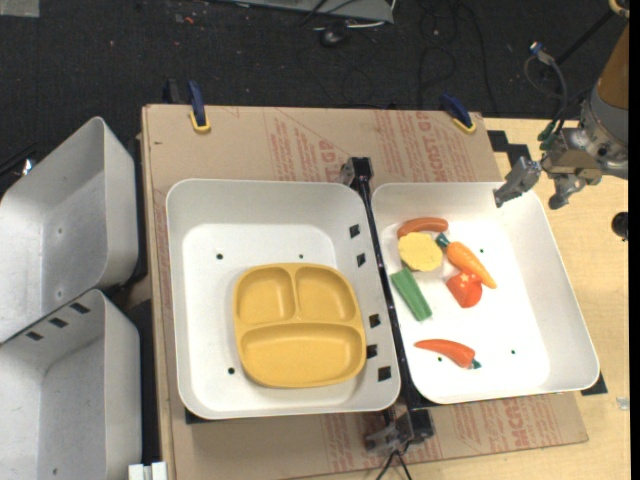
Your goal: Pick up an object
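Holding six toy foods (440, 288) | one tray (298, 324) | gripper (538, 186) spread

bins (200, 208): white, both
tray (298, 324): yellow-orange, in the left bin
sausage (422, 227): red-brown
round piece (421, 252): yellow
carrot (470, 263): orange (dark green at its stalk end)
pepper (464, 288): red
stick (411, 294): green
chilli (445, 350): red, green tip, near the right bin's front edge
bench (290, 143): tan board with red lettering
clamps (198, 106): blue and yellow, at the back edge
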Motion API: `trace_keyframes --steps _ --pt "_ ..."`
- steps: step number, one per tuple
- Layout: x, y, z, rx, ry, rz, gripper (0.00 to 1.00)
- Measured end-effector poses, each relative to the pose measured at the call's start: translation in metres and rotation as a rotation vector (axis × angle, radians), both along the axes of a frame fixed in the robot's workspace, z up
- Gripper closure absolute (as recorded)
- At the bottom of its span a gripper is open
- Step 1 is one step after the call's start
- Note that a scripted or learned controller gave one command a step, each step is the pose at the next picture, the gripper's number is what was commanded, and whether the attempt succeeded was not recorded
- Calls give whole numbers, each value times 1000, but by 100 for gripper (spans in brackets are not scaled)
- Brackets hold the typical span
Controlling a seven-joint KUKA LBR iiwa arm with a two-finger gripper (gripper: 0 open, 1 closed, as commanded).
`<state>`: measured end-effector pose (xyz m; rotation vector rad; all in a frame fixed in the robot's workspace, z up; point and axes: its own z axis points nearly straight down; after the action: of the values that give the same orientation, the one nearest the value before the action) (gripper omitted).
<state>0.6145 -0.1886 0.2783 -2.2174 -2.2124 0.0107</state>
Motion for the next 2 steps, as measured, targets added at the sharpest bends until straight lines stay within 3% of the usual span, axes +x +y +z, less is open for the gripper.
trace_keyframes --steps 1,2 --pt "2 1 7 -2 -12 3 0" --pt "-9 1 -47 -1 -7 1 0"
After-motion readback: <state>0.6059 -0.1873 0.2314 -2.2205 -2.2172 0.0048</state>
